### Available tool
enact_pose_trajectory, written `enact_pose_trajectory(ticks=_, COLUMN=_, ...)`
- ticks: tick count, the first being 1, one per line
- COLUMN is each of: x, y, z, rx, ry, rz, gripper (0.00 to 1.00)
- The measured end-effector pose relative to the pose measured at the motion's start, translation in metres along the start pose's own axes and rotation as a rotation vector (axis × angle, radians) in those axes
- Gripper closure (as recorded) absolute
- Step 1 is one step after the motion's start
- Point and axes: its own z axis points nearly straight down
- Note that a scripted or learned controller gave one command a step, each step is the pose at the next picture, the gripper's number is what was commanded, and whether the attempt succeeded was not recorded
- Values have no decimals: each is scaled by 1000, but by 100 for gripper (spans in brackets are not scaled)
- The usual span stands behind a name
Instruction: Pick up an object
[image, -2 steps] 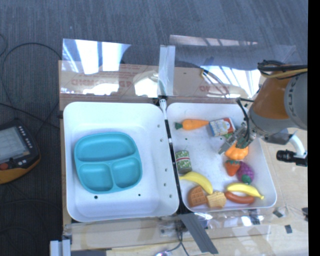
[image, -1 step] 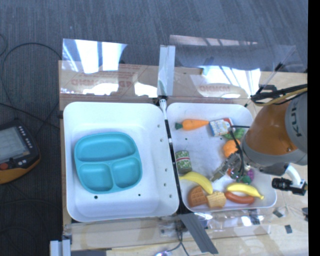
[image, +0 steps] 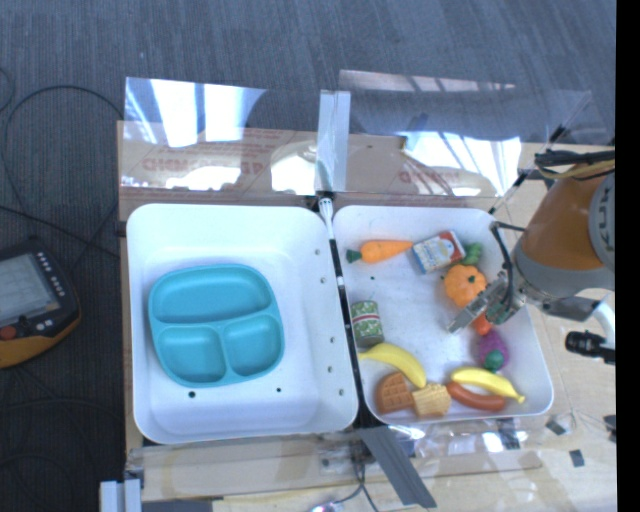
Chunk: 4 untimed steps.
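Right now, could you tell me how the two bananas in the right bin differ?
The left banana lies mid-bin, beside the waffle; the right banana lies near the front corner, on top of the sausage. The left banana looks thicker and more curved; the right banana looks slimmer and flatter. Both are yellow toys.

I see a robotics lab: a desk (image: 200, 165) with clear guard panels (image: 195, 105), teach pendant (image: 30, 300) and cables (image: 60, 110) on grey carpet.

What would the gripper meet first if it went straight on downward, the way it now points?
Probably the white floor of the right bin, beside the round orange toy fruit. The gripper hangs over a bare patch there, though depth from this slanted view is unclear, and it might graze the fruit.
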Motion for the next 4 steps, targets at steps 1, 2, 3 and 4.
enact_pose_trajectory(ticks=1, x=32, y=45, z=-50, rx=0, ry=1, rz=383, gripper=100)
enact_pose_trajectory(ticks=2, x=69, y=-9, z=6, rx=-13, ry=-10, rz=86, gripper=100)
enact_pose_trajectory(ticks=3, x=50, y=39, z=-15, rx=-1, ry=1, rz=103, gripper=100)
enact_pose_trajectory(ticks=4, x=50, y=37, z=-13, rx=2, ry=2, rz=104, gripper=0)
